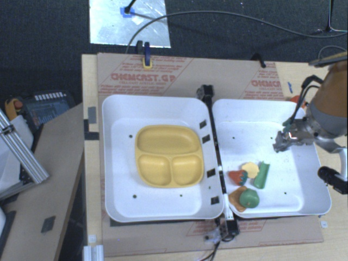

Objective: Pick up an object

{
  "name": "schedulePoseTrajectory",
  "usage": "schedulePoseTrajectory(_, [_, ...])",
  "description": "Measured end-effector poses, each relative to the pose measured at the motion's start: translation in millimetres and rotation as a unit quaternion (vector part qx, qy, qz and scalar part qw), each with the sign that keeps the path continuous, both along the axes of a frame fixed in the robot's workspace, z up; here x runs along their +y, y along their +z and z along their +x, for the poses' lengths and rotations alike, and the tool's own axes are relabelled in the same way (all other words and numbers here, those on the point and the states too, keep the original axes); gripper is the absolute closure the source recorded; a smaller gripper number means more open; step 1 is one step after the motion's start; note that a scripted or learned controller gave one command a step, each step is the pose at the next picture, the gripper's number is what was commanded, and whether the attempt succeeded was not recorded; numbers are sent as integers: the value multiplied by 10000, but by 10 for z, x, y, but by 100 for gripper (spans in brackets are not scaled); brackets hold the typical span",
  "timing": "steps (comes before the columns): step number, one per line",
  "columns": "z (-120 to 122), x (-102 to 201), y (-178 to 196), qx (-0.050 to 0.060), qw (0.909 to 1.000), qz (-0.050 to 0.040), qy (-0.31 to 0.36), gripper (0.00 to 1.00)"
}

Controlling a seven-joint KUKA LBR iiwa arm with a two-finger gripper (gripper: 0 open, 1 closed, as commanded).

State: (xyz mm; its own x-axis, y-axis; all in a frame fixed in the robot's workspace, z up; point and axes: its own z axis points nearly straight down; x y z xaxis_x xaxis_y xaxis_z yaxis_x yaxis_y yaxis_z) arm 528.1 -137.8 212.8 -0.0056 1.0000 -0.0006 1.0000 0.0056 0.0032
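Hand (283,141) over rt bin (272,113), toys (249,185) near front edge

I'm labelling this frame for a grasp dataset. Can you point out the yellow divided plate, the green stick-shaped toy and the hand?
yellow divided plate (163,139): camera view, large upper compartment.
green stick-shaped toy (261,175): camera view, mid-length.
hand (280,143): camera view, fingertip end.

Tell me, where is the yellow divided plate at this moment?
The yellow divided plate lies in the middle of the left bin, across the central divider from the toy food pieces.
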Motion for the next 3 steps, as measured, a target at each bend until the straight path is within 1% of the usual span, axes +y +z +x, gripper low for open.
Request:
schedulePoseTrajectory(1, [120,521,-55,7,10000,3,2,100])
schedulePoseTrajectory(2, [393,1041,51,-6,10000,9,20,100])
schedulePoseTrajectory(3, [546,1512,-19,4,10000,8,15,100])
